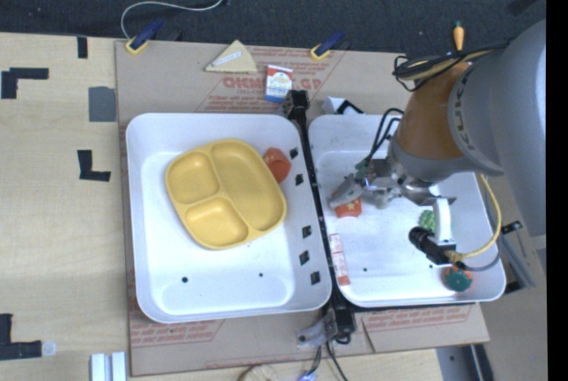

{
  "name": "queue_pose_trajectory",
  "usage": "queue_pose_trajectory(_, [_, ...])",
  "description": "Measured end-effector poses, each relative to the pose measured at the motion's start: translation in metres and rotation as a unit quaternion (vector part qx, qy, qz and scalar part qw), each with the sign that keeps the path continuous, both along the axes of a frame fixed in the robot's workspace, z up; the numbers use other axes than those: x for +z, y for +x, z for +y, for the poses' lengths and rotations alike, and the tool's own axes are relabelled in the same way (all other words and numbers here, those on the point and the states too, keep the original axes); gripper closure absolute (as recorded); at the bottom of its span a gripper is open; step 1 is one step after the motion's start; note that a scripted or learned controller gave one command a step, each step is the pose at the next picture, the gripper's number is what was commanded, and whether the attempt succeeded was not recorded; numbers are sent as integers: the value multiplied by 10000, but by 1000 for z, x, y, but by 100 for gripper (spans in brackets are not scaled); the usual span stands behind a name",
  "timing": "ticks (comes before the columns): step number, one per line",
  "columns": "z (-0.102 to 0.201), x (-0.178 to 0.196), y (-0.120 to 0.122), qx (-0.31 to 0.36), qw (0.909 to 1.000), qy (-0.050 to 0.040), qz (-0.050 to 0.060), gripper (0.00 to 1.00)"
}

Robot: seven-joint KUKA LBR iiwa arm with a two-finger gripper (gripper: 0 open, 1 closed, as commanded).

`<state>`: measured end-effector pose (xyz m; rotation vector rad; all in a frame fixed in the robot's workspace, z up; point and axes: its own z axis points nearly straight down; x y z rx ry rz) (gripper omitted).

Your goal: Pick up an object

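Even overhead light, soft shadows, slightly blurry, perhaps overexposed white bins (142, 193)

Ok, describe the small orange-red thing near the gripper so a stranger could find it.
Start at the right bin, the one the arm reaches into. Near its left wall, just below the gripper, lies a small orange-red block. The other reddish piece sits in the left bin beside the yellow tray.

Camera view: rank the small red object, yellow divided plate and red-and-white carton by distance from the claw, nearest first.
1. Small red object, right bin, just below the claw.
2. Yellow divided plate, left bin.
3. Red-and-white carton, on the cardboard behind the bins.
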<state>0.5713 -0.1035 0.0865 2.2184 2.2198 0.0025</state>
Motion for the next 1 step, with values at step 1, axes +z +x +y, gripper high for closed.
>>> queue_pose_trajectory(1, [0,10,1,4,10000,-9,-9,100])
